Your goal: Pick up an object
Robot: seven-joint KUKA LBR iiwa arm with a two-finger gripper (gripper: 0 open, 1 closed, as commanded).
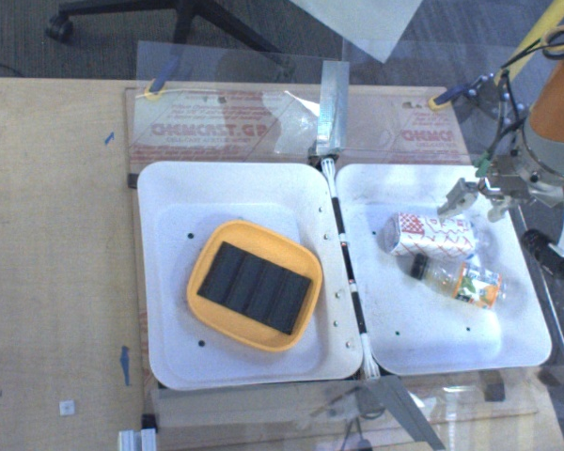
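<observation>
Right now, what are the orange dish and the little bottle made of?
The orange dish looks like smooth, matte plastic with rounded molded edges; the dark ridged pad in it could be foam or rubber. The little bottle seems to be clear plastic, since you can see through it, with a glossy orange label.

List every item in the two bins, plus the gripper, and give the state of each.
Orange tray: flat in the left bin, tilted askew, a dark ridged pad in it.
Red-and-white carton: on its side in the right bin.
Clear bottle: on its side, beside the carton, dark cap toward the divider.
Gripper: above the right bin's far edge, fingers spread, holding nothing.
</observation>
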